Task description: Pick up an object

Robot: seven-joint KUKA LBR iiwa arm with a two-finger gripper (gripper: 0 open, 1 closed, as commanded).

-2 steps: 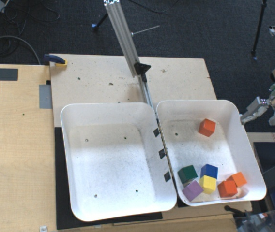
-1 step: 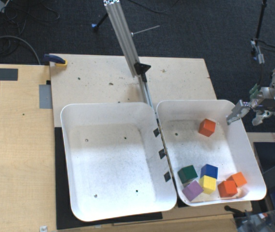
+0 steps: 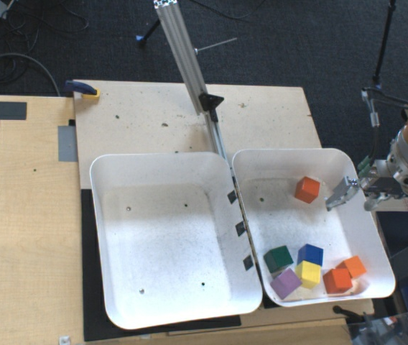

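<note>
The right bin [image 3: 290, 152] holds several coloured cubes. An orange cube [image 3: 307, 190] lies alone near its far side. Clustered at the near side are a green cube [image 3: 279, 258], a blue cube [image 3: 310, 254], a yellow cube [image 3: 308, 273], a purple cube [image 3: 286, 284], a red-orange cube [image 3: 337, 280] and a smaller orange cube [image 3: 355, 267]. My gripper [image 3: 342, 192] hangs over the bin's right rim, just right of the lone orange cube and apart from it. Nothing shows in its grasp.
The left bin [image 3: 154, 158] stands beside the right one, with small black clips [image 3: 240, 228] along the shared wall. A slanted aluminium bar [image 3: 187, 56] rises behind the bins. A blue and yellow tool [image 3: 82, 89] lies at the bench's far left corner.
</note>
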